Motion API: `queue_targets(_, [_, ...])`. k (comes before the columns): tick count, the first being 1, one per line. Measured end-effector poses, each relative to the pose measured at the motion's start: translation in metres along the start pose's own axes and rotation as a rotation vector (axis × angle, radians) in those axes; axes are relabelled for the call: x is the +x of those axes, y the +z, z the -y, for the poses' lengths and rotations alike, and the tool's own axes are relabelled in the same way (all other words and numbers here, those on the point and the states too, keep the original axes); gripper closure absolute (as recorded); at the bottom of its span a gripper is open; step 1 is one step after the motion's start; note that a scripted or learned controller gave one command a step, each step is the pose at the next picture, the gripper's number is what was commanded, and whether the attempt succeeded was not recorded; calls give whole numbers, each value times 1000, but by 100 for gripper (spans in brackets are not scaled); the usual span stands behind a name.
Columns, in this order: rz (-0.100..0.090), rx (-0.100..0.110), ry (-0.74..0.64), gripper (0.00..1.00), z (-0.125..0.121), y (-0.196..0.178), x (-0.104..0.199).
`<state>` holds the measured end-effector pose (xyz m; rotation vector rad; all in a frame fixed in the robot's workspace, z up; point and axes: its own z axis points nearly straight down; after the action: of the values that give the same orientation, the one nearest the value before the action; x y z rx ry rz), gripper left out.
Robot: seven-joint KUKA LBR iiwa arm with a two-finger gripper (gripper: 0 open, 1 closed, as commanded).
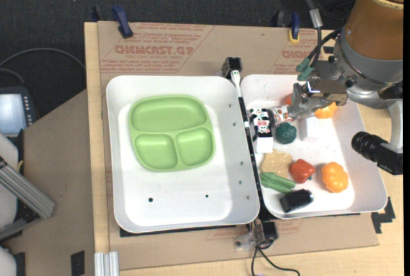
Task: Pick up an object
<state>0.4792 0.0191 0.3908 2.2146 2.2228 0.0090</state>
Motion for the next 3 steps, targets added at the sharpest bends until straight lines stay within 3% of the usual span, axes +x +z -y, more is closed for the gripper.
queue_targets(1, [1, 9, 5, 100, 0, 15, -5])
queue_targets(3, [0, 1, -1, 100, -1, -37, 58])
